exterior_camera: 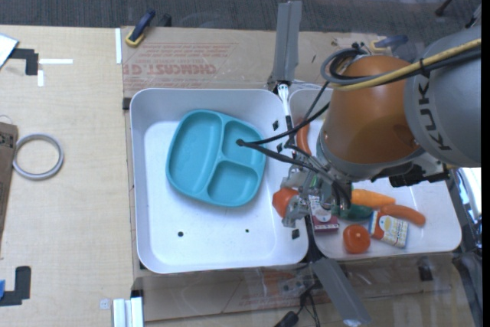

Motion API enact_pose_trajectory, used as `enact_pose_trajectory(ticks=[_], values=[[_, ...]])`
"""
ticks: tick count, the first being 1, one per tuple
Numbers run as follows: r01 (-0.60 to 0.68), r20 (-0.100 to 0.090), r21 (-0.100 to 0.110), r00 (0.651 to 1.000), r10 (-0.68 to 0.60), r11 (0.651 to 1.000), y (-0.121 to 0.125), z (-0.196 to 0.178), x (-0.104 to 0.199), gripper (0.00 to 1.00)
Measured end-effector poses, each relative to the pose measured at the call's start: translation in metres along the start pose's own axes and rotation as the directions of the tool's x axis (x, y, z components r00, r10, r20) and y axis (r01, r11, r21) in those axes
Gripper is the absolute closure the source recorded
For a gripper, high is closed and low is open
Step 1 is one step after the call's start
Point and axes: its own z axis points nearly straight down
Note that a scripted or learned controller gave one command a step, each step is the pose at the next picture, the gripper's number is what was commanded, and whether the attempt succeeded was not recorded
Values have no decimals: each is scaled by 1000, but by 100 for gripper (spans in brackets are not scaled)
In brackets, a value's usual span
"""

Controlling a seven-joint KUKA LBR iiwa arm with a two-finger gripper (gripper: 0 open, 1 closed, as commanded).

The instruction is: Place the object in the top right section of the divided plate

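While the grey arm with the orange band (367,115) leans in over the wall between the two shallow white bins, its hand (310,203) hangs right at that divide, just off the lower right corner of the teal divided plastic plate (213,158). An orange-red rounded object (282,200) sits tight against the hand on the plate's side, and it looks like the piece in play, though I cannot make out whether it is between the fingers or merely beside them; whether the hand is spread or pinched is also beyond telling here, with cables and wrist clutter in the way.

The relation that counts: the plate lies up and to the left of the hand, inside the left white bin (153,241), tilted slightly. Its top right section (243,135) is the compartment nearest the arm, a short diagonal hop from the orange-red object.

Right of the plate, in the other bin (440,241), rest a long orange carrot-shaped toy (387,204), a small red tomato-like ball (356,239) and a little white carton (391,229).
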Motion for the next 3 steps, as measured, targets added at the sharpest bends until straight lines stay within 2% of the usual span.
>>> enact_pose_trajectory(ticks=[1, 2, 3], values=[[319, -3, 0, 948, -319, 948, 83, 63, 18, 100], [397, 1, 0, 918, -397, 918, 159, 99, 22, 100], [630, 1, -1, 776, -630, 776, 174, 99, 30, 100]])
